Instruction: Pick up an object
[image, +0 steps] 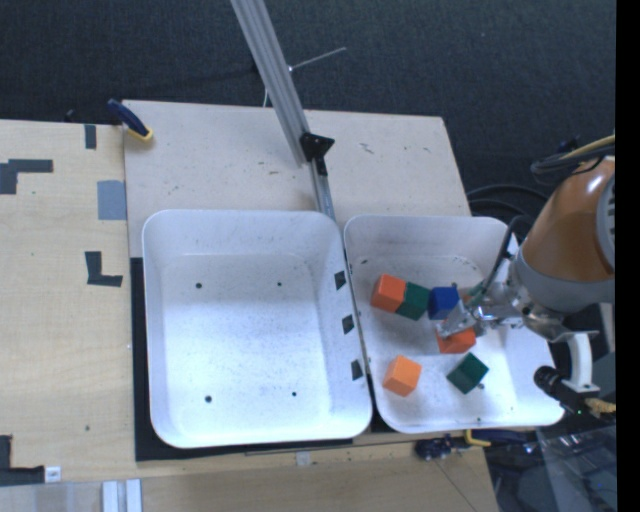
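In the right bin (420, 235) I see the gripper (466, 322) down among the blocks, the arm (568, 240) coming in from the right over the bin's right wall. Whether the gripper is clenched or released I cannot tell; it is small and partly masked by the wrist.

Directly under the gripper, touching it or nearly so, lies a red block (457, 341), tilted. Just left of the gripper sits a blue block (443, 301), and touching that on its left is a green block (413, 301), which in turn touches an orange block (389, 292). These three form a short row across the middle of the bin. I cannot say that anything is gripped.

Nearer to me, a second orange block (403, 375) sits alone toward the bin's near left, and a dark green block (467, 373) lies to its right, just below the red one and apart from it.

The left bin (160, 300) stands beside the right one, their rims touching. A metal rail (280, 85) runs from the far edge down to where the bins meet.
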